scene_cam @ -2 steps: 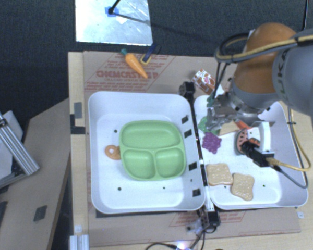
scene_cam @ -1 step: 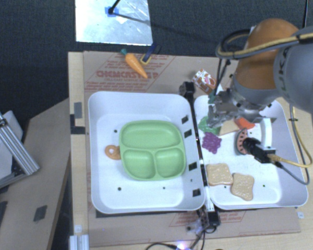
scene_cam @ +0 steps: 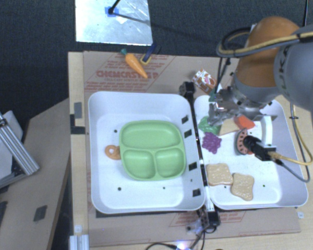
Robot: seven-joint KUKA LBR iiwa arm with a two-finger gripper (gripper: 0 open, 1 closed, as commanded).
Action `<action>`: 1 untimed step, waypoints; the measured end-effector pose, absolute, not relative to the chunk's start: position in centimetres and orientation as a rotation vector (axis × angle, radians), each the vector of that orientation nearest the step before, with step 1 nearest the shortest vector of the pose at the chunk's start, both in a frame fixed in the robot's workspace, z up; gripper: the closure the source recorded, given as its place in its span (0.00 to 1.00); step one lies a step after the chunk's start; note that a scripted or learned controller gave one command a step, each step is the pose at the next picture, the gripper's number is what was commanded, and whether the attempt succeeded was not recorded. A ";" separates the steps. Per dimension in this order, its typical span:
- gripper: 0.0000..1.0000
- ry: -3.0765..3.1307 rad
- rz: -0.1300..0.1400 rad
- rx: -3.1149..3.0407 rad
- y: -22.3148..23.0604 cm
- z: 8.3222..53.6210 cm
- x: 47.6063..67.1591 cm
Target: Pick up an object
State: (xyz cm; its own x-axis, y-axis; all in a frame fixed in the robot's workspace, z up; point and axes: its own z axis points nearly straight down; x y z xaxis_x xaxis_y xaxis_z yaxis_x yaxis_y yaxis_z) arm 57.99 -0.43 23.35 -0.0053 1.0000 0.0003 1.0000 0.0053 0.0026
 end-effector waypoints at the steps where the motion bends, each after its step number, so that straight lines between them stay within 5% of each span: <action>1: 1.00 2.227 0.001 2.214 0.0 23.0 58.0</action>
